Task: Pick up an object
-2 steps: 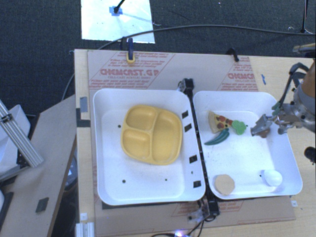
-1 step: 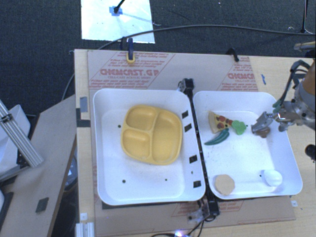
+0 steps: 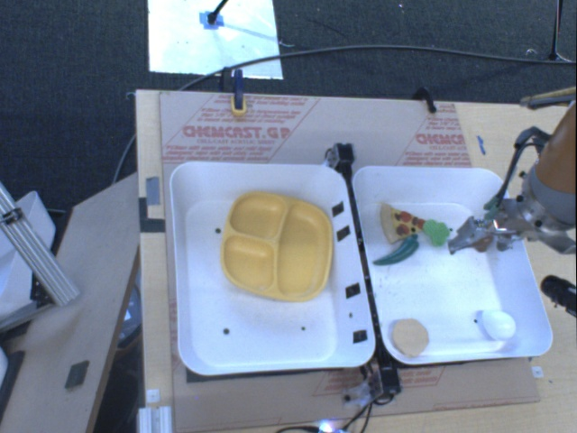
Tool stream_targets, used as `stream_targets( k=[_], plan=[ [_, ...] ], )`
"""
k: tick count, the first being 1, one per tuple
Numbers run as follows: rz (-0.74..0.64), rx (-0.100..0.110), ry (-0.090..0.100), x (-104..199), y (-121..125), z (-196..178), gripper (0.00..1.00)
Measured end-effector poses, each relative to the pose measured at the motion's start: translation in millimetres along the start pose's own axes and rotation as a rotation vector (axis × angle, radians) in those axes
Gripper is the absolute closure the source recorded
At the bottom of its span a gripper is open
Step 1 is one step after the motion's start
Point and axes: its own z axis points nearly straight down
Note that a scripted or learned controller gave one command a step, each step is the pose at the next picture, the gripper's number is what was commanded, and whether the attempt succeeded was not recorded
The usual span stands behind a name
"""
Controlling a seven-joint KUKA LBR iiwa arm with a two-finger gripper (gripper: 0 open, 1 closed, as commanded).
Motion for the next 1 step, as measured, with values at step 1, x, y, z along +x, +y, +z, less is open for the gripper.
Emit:
stream_targets(
  k=[1],
  plan=[
    [0.0,0.0,0.001,3.1,6.7,60.0,0.0]
  ],
)
